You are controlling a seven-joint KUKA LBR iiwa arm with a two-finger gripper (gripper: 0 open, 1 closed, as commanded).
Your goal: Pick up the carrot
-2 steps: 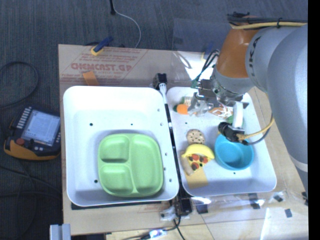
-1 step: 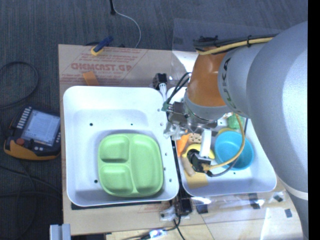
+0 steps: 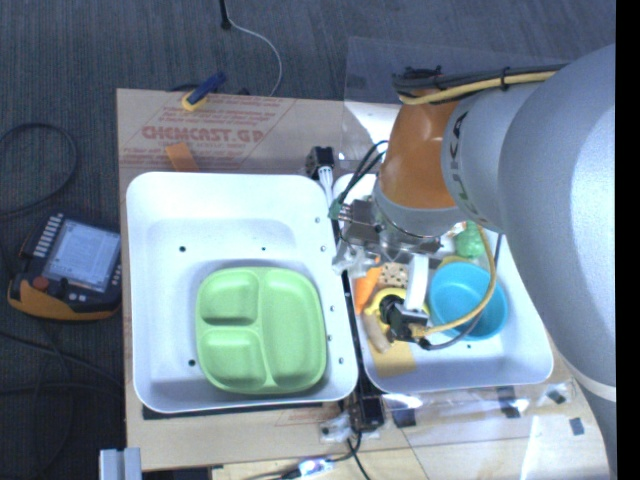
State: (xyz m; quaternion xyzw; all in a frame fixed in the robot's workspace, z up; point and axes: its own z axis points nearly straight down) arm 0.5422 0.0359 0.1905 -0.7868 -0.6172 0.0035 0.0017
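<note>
At frame centre-right, the hand (image 3: 385, 268) hangs low in the right bin (image 3: 520, 363), just beside the carrot (image 3: 365, 286) and blue bowl (image 3: 462, 298).

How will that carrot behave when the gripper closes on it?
The carrot looks like a smooth, tapered toy, so it is probably stiff and light, but it may slip from a pinch. It lies beside the blue bowl against the bin wall, so rolling seems unlikely.
</note>
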